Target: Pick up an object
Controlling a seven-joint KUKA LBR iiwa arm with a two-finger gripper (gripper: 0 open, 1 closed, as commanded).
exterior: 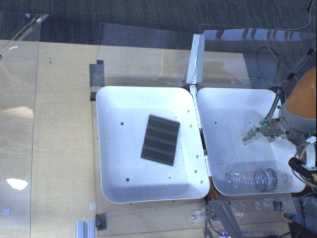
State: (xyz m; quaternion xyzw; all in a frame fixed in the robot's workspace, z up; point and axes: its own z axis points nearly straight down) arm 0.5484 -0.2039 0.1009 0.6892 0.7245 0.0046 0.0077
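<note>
A: What lies in the left bin [106, 148]?

B: A dark ribbed pad [160, 140], flat near the middle of the frame. In the right bin [218, 100], low at the frame's lower right, a clear plastic bottle [255, 178] lies on its side.

A: And the gripper [250, 136]?

B: It hangs just above the bottle, holding nothing; the fingers look spread. I think it should come down across the bottle's narrow width, then close.

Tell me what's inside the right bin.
The right bin holds a clear plastic bottle lying on its side near the front wall. The pincer hangs over the bin's middle. The arm covers the bin's right edge.
</note>
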